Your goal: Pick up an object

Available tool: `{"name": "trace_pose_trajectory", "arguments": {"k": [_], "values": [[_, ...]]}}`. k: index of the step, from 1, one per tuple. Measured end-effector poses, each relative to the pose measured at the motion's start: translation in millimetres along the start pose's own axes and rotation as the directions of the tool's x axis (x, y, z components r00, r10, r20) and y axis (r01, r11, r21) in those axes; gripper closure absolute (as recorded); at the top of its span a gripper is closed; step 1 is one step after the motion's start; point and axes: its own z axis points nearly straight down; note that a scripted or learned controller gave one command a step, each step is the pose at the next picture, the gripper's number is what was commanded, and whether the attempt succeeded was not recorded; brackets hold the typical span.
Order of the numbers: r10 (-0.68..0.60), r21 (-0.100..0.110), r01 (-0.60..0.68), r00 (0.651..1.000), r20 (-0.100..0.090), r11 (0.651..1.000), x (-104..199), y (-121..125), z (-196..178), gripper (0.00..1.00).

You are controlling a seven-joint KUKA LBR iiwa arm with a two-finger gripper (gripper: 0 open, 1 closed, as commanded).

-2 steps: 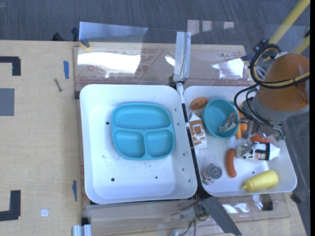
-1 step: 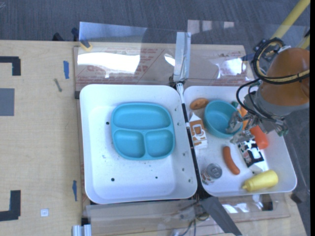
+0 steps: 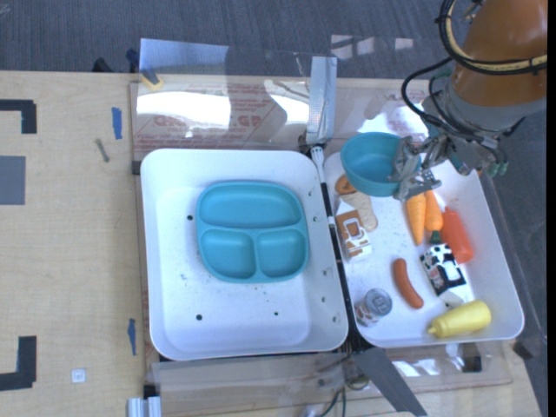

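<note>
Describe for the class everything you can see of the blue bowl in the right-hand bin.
The blue bowl is a round, deep, teal-blue bowl that looks like smooth plastic. It sits at the far left corner of the right bin, open side up and tilted a little toward the camera, showing its inside. The gripper is at its right rim; whether it grips the rim is unclear. An orange piece peeks out beside its lower left edge.

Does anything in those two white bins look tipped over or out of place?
Yes: the blue bowl in the right bin sits tilted against its top wall, beside the gripper. The small tin can lies on its side.
</note>
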Motion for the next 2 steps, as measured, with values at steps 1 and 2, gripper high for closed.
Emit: {"name": "trace_pose_trajectory", "arguments": {"k": [1, 2], "values": [[-0.032, -0.003, 0.032, 0.999, -0.012, 0.999, 44.3, -42.5, 112.4, 1.0], [-0.028, -0.002, 0.028, 1.0, 0.0, 1.0, -22.0, 14.5, 7.7, 1.0]]}}
